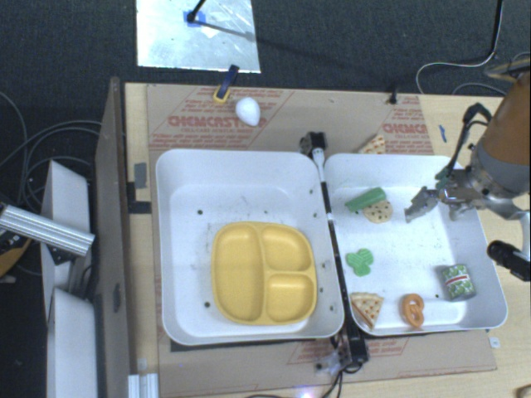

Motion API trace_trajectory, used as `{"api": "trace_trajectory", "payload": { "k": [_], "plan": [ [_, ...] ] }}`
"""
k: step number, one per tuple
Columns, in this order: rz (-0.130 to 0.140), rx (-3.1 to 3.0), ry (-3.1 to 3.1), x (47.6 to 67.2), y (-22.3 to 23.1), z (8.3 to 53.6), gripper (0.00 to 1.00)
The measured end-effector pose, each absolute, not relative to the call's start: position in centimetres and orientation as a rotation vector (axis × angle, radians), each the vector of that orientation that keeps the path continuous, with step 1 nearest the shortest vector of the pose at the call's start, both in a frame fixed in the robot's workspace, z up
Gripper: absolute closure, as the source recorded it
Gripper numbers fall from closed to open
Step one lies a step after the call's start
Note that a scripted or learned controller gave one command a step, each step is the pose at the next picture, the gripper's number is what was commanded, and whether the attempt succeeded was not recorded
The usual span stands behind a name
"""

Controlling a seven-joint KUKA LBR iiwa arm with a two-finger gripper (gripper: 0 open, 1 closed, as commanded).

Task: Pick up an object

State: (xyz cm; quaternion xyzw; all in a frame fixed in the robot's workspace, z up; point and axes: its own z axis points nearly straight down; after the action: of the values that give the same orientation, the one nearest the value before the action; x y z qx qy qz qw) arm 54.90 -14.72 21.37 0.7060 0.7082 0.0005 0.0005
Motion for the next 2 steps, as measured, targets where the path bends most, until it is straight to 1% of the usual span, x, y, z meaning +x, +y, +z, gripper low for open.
{"api": "trace_trajectory", "payload": {
  "k": [1,2],
  "plan": [
    [0.003,2.211,2.230,61.0,-11.2,13.8,0.00],
    [0.002,2.224,2.221,53.1,-9.1,8.9,0.00]
  ]
}}
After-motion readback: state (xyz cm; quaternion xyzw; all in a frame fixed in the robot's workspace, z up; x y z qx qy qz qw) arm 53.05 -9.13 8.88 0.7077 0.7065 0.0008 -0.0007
